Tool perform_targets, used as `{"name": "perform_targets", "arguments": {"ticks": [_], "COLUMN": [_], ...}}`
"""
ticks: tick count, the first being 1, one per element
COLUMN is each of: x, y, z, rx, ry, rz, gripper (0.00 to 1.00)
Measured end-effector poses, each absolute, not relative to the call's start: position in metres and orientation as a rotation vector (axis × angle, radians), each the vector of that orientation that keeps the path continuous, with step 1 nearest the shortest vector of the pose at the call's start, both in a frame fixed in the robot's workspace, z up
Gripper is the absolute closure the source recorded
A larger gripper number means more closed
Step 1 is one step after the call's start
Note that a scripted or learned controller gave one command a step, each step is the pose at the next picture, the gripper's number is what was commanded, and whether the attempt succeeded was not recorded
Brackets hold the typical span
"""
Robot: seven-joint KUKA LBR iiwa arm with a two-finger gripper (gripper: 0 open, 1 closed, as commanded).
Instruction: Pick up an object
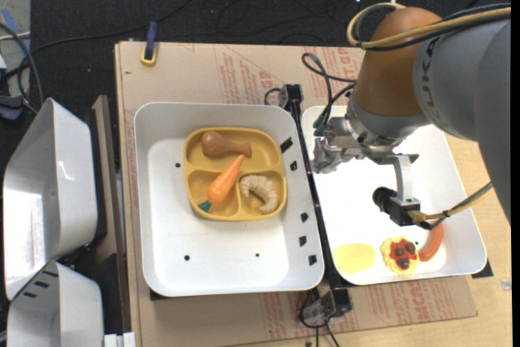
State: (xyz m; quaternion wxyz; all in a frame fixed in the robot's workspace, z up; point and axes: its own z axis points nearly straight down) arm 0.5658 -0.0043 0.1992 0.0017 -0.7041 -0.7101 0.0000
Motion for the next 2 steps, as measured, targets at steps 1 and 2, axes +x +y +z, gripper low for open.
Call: {"name": "perform_targets", "arguments": {"ticks": [1, 2], "x": [0.556, 0.547], "y": [0.046, 0.091], "z": [0.196, 0.213], "rx": [-2.21, -2.212], "ry": [-2.228, -2.23], "rz": [0.001, -0.002], "gripper": [1.0, 1.0]}}
